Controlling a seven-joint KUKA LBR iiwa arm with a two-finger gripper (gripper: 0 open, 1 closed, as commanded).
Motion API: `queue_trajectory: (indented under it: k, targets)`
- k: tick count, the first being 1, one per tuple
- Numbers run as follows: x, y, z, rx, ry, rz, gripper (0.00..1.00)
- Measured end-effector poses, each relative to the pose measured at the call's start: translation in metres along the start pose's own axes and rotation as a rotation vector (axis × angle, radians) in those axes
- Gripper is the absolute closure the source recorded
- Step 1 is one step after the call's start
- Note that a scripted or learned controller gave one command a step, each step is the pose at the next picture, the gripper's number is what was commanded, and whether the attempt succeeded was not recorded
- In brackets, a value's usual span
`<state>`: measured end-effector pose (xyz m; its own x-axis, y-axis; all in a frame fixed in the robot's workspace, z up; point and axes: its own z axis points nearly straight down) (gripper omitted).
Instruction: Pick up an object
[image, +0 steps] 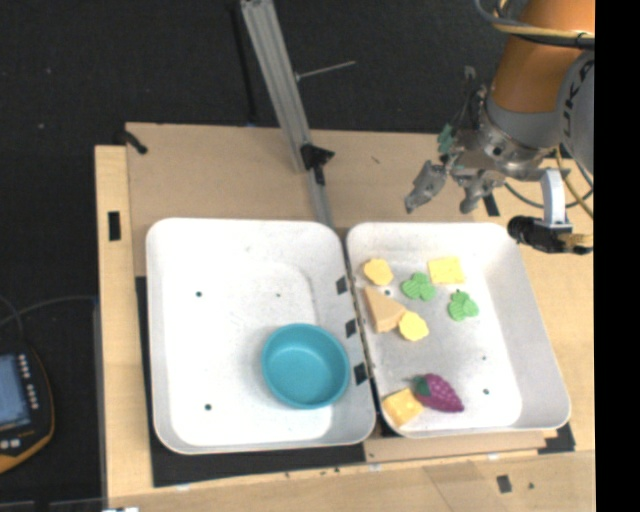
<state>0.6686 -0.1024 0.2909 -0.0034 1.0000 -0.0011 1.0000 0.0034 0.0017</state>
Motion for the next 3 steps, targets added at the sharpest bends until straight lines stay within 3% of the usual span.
queue_trajectory:
  k: [1, 3]
  targets:
    - [0.0, 0.0, 0.0, 0.0, -0.001, 0.0, 0.0]
    - [0.01, 0.003, 0.093, 0.005, -0.001, -0.001, 0.0]
